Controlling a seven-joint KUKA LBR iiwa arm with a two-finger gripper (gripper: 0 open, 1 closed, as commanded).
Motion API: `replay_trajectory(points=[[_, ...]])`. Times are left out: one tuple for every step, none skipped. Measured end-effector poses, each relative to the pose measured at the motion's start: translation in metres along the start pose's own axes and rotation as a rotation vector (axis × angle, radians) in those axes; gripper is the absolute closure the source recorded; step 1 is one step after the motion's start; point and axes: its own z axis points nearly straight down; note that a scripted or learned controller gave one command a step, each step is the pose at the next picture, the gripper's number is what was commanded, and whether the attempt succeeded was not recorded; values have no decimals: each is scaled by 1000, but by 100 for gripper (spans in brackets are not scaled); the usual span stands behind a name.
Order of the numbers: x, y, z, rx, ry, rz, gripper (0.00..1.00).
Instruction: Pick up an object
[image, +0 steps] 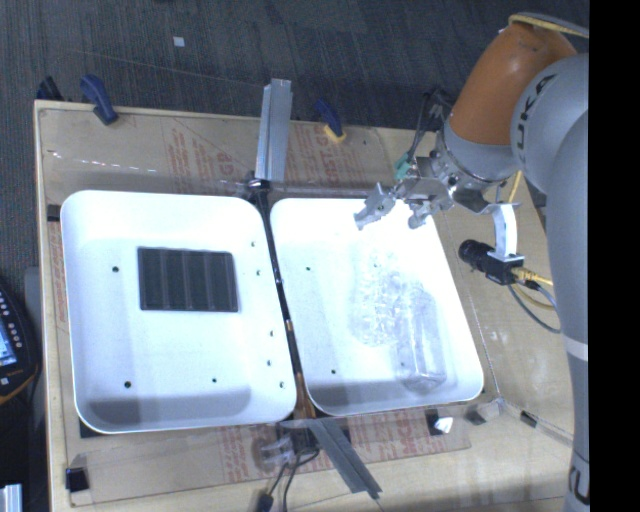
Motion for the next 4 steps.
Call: replay_trajectory(points=[[-19,-71,54,0,0,43,0],[-32,-61,39,-2,-1,87,0],[-7,-101,-32,-4,-1,293,0],[-27,-121,-61,-6,-1,261,0]])
